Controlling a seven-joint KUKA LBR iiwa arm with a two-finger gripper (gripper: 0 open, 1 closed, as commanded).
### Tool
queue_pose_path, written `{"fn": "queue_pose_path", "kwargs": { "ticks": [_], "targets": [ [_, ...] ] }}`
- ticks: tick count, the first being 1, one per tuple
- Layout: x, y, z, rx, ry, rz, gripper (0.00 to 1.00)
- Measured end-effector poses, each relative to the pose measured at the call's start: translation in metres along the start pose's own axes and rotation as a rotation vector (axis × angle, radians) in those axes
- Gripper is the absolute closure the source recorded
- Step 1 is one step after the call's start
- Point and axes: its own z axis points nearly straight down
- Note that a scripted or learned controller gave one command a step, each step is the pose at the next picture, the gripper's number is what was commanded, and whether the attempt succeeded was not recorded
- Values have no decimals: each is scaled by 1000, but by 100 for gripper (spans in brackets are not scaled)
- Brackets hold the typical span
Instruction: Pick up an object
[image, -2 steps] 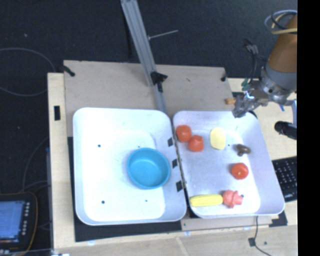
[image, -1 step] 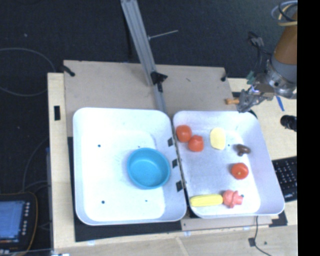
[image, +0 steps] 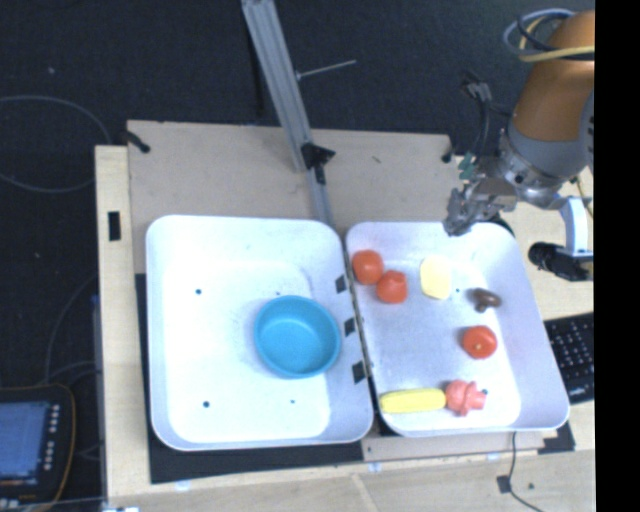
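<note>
- The arm (image: 550, 90) comes in at the upper right of the frame, its orange band over the grey wrist.
- The gripper (image: 460, 222) hangs over the top edge of the right bin (image: 530, 300), right at the rim. From here I cannot tell how it stands; the tip is a dark, blurred lump with nothing visibly caught in it.
- Just below and left of the gripper, inside the right bin, lies a pale yellow block (image: 436, 278), the closest object to it but apart from it.
- Left of that block are two red-orange pieces: a round one (image: 367, 266) near the bin's upper left corner and a second (image: 391, 288) just beside it, lower right, close or touching.
- A small brown thing (image: 486, 298) sits toward the right side of the bin, right of the pale block.
- Below it is a red tomato-like ball (image: 480, 342).
- Along the bottom edge of the right bin lies a yellow banana-shaped piece (image: 412, 402) on its side, with a pink object (image: 464, 397) just at its right end.
- The left bin (image: 200, 260) holds a blue bowl (image: 296, 336), upright, at its lower right part.
- A grey metal pole (image: 285, 90) slants from the top centre of the frame down to the gap between the bins.
- A keyboard (image: 572, 355) shows at the right edge; a small screen (image: 30, 440) glows at the lower left.
</note>
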Motion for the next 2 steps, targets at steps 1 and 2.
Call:
{"fn": "queue_pose_path", "kwargs": {
  "ticks": [1,2],
  "targets": [
    [37,-23,0,2,0,1,100],
    [73,-48,13,4,-1,1,100]
  ]
}}
